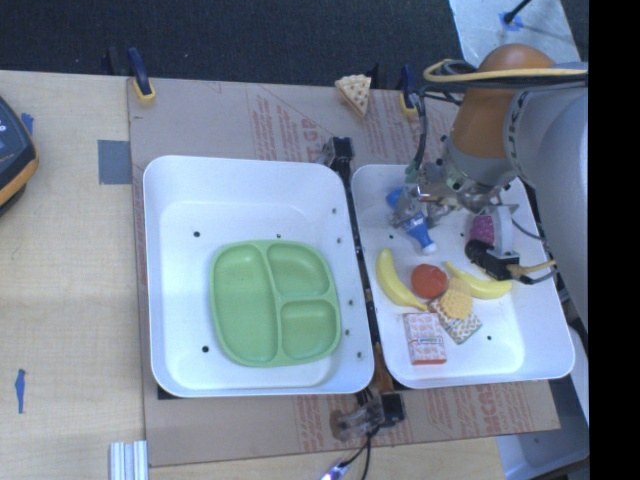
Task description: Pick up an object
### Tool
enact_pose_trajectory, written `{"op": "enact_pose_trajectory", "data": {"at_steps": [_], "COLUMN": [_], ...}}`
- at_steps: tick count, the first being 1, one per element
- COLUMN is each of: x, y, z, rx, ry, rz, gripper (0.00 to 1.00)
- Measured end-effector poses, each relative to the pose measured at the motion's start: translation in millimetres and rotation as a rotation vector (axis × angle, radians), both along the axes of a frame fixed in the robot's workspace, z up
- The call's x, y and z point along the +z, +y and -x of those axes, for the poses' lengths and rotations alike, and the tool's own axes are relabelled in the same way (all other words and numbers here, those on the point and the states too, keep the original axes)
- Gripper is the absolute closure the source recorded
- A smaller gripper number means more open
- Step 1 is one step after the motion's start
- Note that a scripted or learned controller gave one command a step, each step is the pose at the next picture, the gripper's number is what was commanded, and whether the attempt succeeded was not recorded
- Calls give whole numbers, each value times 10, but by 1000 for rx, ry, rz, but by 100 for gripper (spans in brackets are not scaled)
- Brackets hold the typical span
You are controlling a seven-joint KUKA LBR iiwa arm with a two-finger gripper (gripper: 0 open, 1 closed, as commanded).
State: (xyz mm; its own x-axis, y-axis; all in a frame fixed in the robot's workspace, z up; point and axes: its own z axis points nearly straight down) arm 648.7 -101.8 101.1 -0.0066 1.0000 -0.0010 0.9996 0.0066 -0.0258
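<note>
Tape (pixel 113 160): a grey patch on the bench at 9 o'clock of the left bin, well clear of the work.
Left bin (pixel 180 228): holds a single thing, so it looks like the drop side.
Tray (pixel 272 301): green, divided, lying flat toward 5 o'clock of the left bin. It is broad and low, a poor first pick.
Cheese (pixel 352 93): a toy wedge outside both bins, at 12 o'clock of the gap between them.
Right bin (pixel 520 348): holds the small pickable things, which is probably why the arm works here.
Banana (pixel 393 280): lies along the bin's 9 o'clock wall, with little room on the wall side.
Blue toy (pixel 420 232): the likeliest target, at 11 o'clock in the right bin, just at 6 o'clock of the gripper.
Gripper (pixel 428 206): low over the bin's 11 o'clock area; whether it is parted or closed cannot be told, and nothing visibly sits in it.
Box (pixel 425 338): at 6 o'clock, beside the cracker.
Ball (pixel 429 280): red, touching the banana.
Cracker (pixel 457 313): touching the ball; this cluster is crowded.
Pink thing (pixel 482 230): at 3 o'clock of the gripper, partly hidden by the wrist.
</note>
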Motion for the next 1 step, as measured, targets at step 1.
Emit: {"op": "enact_pose_trajectory", "data": {"at_steps": [1], "x": [913], "y": [633], "z": [563], "rx": [0], "ry": [-22], "rz": [-1], "gripper": [100]}}
